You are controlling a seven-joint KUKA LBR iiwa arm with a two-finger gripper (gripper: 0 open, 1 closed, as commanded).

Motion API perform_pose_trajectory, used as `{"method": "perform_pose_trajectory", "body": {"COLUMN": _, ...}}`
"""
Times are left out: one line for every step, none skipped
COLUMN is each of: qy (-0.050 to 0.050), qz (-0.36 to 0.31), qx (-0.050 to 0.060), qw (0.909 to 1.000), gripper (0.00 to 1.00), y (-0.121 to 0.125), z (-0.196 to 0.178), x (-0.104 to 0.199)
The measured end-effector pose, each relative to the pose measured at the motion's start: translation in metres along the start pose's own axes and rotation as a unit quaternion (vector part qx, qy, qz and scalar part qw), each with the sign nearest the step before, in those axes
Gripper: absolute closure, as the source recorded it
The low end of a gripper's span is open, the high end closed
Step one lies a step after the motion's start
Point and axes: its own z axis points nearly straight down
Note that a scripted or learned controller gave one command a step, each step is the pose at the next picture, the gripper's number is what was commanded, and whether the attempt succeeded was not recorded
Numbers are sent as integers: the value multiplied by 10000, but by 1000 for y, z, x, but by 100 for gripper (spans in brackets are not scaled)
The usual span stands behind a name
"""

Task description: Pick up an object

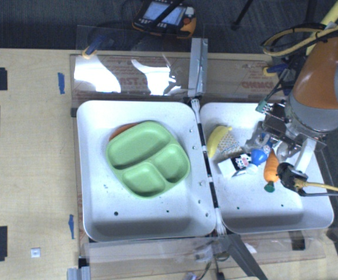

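Pincer point(272, 146) sits low over right bin point(274, 214), arm point(323, 69) w/ orange band entering from the right. Finger spread: cannot tell, wrist hardware blocks them.

Orange carrot point(271, 167) lies just below pincer, touching or nearly so; not seen between fingers. Small black-and-white item point(242, 162) just left of pincer. Yellow banana-like piece point(218, 140) further left, near bin divider.

Left bin point(99, 203), well left of pincer, carries green divided tray point(148, 158) w/ an orange item's edge point(121, 130) showing under it.

An orange item point(120, 130) peeks from under the green divided plate point(148, 158) at ten o'clock, mostly hidden.
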Motion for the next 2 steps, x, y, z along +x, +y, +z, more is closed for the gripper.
{"method": "perform_pose_trajectory", "body": {"qy": 0, "qz": 416, "qx": 11, "qw": 9991, "gripper": 100, "y": 19, "z": 18, "x": -9}}
{"method": "perform_pose_trajectory", "body": {"qy": 2, "qz": -1117, "qx": -9, "qw": 9937, "gripper": 100, "y": 73, "z": 26, "x": -19}}
